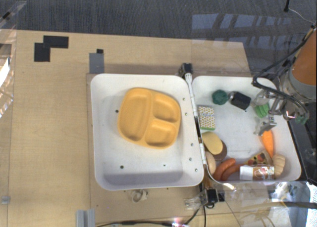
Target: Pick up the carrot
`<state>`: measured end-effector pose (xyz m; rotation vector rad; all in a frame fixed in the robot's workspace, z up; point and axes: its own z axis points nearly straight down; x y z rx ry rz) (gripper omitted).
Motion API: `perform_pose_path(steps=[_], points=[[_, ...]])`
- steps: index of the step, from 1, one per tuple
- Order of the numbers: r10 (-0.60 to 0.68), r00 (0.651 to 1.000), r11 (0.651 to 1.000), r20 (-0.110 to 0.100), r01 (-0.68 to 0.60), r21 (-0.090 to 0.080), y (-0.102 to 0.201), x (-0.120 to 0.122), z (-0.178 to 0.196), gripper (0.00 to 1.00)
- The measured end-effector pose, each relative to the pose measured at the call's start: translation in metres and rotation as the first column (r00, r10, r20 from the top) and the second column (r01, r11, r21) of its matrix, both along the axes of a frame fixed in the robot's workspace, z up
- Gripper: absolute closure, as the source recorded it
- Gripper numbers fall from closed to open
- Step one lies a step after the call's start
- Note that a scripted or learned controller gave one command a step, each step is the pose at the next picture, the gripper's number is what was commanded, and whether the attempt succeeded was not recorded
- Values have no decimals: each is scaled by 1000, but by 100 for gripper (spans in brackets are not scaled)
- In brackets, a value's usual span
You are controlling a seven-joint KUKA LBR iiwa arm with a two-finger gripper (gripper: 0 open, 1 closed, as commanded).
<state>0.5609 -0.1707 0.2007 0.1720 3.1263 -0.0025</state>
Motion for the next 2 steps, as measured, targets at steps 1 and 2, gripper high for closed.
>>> perform_pose_path(steps=[1, 2], points=[[-128, 992, 992, 11, 128, -1, -36, -1, -109, 0], [-121, 993, 993, 19, 121, -2, -34, 2, -96, 100]])
